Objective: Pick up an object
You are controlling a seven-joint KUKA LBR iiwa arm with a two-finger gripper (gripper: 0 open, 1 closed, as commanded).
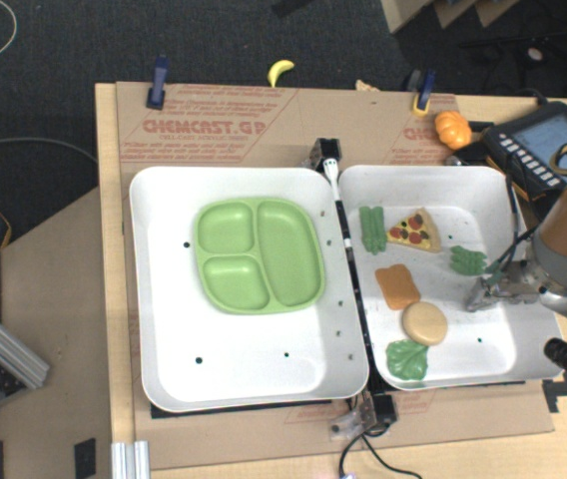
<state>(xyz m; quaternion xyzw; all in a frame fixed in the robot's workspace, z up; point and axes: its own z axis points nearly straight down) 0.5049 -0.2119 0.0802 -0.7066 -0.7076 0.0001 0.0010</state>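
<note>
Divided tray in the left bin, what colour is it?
Light green, all three compartments alike; the tray shows plainly in the camera view.

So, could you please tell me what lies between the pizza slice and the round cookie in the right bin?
In the camera view, an orange cracker lies between the pizza slice and the cookie.

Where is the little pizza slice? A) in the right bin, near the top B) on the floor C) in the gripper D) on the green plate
A: the pizza slice lies on the floor of the right bin, toward its far end, beside a green piece.
</note>
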